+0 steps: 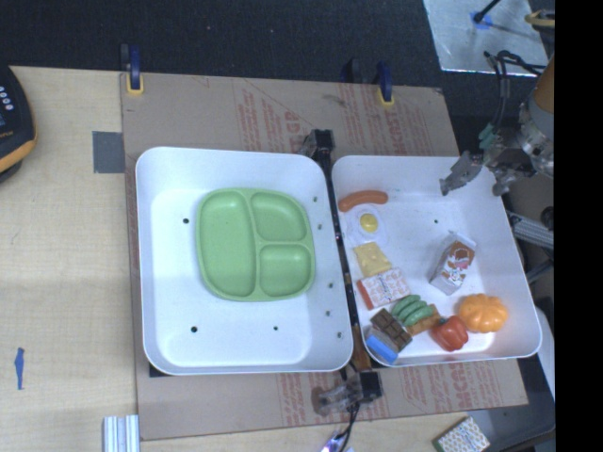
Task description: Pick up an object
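Tool [479, 172] over the right bin [424, 243]'s far corner; grip state unclear; carton [453, 263] nearby.

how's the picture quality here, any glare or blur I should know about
Camera view: evenly lit and mostly sharp; soft shadows along the inner walls of the left bin; the green plate reads clearly; the gripper at the right bin's far corner is dark and slightly blurred.

Grey arm reached in from the right edge, wrist held high, gripper [480, 181] angled down and leftward, its two dark fingers [459, 176] stood spread apart
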Robot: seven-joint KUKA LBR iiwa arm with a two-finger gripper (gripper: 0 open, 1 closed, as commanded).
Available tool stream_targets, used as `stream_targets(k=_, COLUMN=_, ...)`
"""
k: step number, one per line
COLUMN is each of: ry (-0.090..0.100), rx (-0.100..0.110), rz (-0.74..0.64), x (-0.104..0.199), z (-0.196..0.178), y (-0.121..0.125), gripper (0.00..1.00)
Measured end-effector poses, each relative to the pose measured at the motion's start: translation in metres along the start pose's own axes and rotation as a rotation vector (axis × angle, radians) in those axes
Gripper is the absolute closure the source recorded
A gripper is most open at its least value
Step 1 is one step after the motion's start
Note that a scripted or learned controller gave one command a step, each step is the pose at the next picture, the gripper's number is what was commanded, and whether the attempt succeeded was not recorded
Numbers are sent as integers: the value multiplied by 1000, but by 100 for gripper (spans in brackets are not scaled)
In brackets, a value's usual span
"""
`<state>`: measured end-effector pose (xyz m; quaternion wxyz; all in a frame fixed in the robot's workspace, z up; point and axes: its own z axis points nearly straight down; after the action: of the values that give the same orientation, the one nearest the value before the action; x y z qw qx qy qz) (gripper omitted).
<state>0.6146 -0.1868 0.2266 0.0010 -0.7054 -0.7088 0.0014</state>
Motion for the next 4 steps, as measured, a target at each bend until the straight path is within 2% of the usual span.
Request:
stream_targets(k=1, ry=-3, rx=1, rz=-4, x=-25, z=91, y=43, gripper=0)
stream_targets(k=2, ry=4, rx=12, rz=2, x=-24, z=139, y=-42, gripper=0)
stream_targets(k=3, ry=1, rx=2, rz=-4, x=8, z=135, y=-29, gripper=0)
stream_targets(k=4, ry=2, rx=2, rz=3, x=29, z=56, y=-131, gripper=0)
